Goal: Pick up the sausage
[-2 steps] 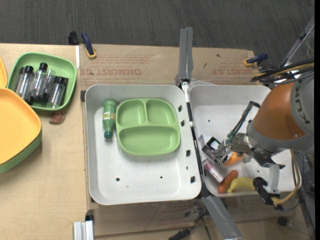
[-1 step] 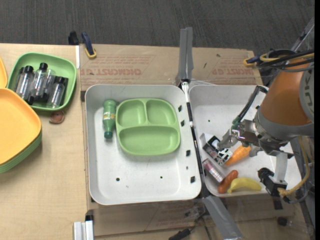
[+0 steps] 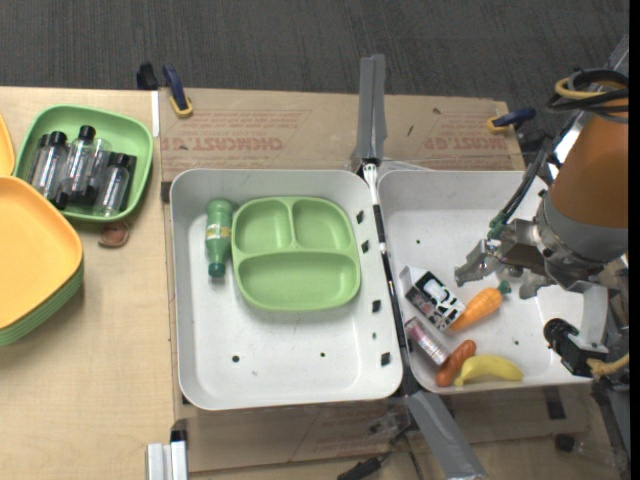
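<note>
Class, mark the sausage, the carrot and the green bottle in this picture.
sausage point(image 3: 456, 358), camera view, middle of its red body
carrot point(image 3: 478, 307), camera view, middle of its orange body
green bottle point(image 3: 218, 232), camera view, its label

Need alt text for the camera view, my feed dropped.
The gripper hovers in the right bin above a carrot; the sausage lies nearer the front beside a banana. The left bin holds a green divided plate and a green bottle.

Grey arm point(image 3: 590, 183) reaching from right, hand point(image 3: 492, 261) lowered, pointing left
</note>
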Action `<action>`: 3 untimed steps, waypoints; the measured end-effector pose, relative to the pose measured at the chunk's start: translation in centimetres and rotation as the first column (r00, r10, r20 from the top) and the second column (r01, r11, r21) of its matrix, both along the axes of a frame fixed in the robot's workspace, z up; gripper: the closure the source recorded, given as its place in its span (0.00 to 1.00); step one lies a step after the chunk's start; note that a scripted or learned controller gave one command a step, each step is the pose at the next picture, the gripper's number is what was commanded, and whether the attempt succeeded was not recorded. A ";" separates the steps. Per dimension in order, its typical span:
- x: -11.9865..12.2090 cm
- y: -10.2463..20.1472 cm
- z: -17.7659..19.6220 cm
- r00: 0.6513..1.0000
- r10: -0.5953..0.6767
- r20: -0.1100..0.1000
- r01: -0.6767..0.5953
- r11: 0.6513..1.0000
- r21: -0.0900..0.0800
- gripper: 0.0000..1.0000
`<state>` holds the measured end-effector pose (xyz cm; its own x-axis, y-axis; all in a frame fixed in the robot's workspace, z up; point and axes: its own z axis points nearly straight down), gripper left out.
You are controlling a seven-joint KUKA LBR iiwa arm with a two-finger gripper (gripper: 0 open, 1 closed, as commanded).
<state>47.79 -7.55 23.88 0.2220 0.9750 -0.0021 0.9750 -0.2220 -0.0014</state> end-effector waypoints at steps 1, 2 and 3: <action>-0.2 -9.3 -10.3 1.000 0.000 -0.003 0.000 1.000 0.002 0.00; 0.2 -1.7 -13.5 0.912 -0.410 -0.003 0.410 0.912 0.001 0.00; 0.2 -1.7 -13.5 0.912 -0.410 -0.003 0.410 0.912 0.001 0.00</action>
<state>47.96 -9.20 10.34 0.6022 0.7984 -0.0021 0.7983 -0.6022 -0.0041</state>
